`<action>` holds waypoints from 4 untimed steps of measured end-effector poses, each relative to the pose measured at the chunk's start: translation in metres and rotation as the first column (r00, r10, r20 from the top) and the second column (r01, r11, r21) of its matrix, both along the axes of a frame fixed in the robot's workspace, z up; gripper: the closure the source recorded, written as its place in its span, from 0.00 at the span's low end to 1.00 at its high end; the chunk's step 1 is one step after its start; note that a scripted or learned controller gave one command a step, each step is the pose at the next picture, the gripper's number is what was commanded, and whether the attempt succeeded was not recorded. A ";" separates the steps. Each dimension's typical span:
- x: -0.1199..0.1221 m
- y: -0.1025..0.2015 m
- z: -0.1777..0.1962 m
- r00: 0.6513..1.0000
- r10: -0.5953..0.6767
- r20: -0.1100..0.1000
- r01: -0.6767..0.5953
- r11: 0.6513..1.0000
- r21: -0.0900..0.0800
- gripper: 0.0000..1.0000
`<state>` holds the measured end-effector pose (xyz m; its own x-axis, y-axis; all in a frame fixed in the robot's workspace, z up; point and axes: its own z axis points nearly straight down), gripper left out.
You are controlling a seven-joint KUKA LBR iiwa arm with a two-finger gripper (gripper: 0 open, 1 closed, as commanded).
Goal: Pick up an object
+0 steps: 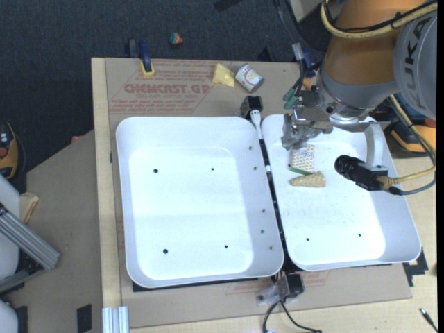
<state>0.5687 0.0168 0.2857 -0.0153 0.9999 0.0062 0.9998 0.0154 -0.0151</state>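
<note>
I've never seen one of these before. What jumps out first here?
The big orange and grey arm at the upper right, its claw lowered into the right white bin above a small patterned packet and a pale wedge. The left bin lies beside it, on a tan board.

Arm (368, 40): we find it cut by the top and right edges. Patterned object (302, 159): upper part hidden beneath gripper (297, 139).

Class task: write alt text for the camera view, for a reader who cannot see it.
The grey-and-orange arm's end effector hangs over a small patterned object and a tan wedge-shaped piece in the right white bin. The left bin sits beside it.
</note>
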 end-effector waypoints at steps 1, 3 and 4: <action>0.004 -0.031 0.181 0.999 -0.016 0.038 0.016 1.000 -0.007 1.00; -0.082 -0.042 0.117 1.000 -0.009 0.001 0.009 1.000 -0.004 1.00; -0.089 -0.016 0.252 0.999 -0.011 0.033 0.011 1.000 -0.004 1.00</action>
